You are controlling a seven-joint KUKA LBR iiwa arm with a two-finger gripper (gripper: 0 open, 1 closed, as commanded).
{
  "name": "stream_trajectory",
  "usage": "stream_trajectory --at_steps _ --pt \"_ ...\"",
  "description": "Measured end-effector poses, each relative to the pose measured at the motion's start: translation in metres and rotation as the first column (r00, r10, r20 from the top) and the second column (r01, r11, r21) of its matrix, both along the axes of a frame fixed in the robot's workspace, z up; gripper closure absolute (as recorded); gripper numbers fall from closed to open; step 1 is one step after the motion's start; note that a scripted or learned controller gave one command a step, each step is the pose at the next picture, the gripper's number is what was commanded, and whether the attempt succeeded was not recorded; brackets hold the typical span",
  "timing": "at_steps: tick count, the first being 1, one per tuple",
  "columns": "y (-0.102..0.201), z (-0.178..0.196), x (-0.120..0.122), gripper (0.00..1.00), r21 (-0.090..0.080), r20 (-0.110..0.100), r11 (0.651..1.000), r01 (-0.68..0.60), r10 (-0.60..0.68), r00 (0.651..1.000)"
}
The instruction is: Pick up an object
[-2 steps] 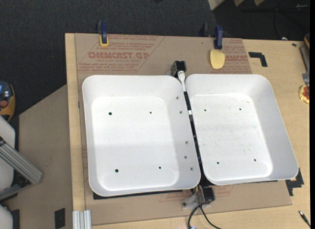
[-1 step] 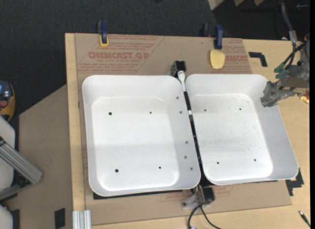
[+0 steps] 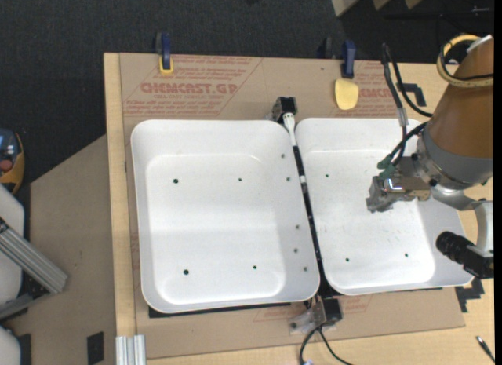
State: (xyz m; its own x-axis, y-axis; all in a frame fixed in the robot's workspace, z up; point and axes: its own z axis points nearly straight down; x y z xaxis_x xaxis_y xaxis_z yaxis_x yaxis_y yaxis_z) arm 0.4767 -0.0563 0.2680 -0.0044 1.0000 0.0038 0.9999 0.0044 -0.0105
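My gripper (image 3: 382,198) hangs over the right white bin (image 3: 345,273), close to the bin's middle and toward its right side. The grey wrist with its orange band (image 3: 464,112) reaches in from the right edge. A small pale yellow object (image 3: 346,93) lies on the brown board behind the right bin, outside it, well up and left of the gripper. I see nothing between the gripper and the bin floor below it.
The left white bin (image 3: 157,222) sits beside the right one, with a black strip (image 3: 302,191) along the seam between them. Blue clamps (image 3: 164,45) (image 3: 348,53) hold the board's far edge. A metal rail (image 3: 31,257) lies off the board at the left.
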Motion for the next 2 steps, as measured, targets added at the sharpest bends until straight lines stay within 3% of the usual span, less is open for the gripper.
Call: stream_trajectory --at_steps 1,2 --pt "0.046 0.116 0.061 1.00 -0.004 0.028 1.000 -0.003 0.003 1.000" --pt "0.066 0.039 0.086 1.00 -0.003 0.004 1.000 0.002 -0.002 1.000"
